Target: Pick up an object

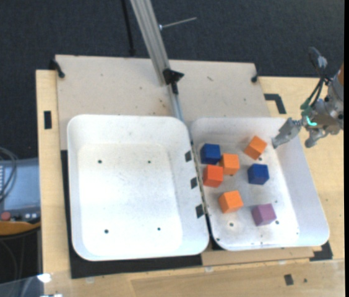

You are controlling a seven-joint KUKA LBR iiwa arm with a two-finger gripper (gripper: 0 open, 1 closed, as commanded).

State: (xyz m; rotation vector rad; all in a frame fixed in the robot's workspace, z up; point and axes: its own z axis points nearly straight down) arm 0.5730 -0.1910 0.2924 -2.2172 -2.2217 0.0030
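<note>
Gripper (298, 135) at bin's (304, 184) 2 o'clock rim, fingers spread, holding nothing | orange cube (255, 146) nearest | nothing lifted; grasp still to do.

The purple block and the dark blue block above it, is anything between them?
No. In the camera view, bare white bin floor lies between the purple block and that blue block.

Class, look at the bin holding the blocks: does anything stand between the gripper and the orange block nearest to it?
Nothing visible does. The gripper sits at the right bin's upper right edge, and the nearest orange block lies just to its left with bare bin floor between them.
</note>
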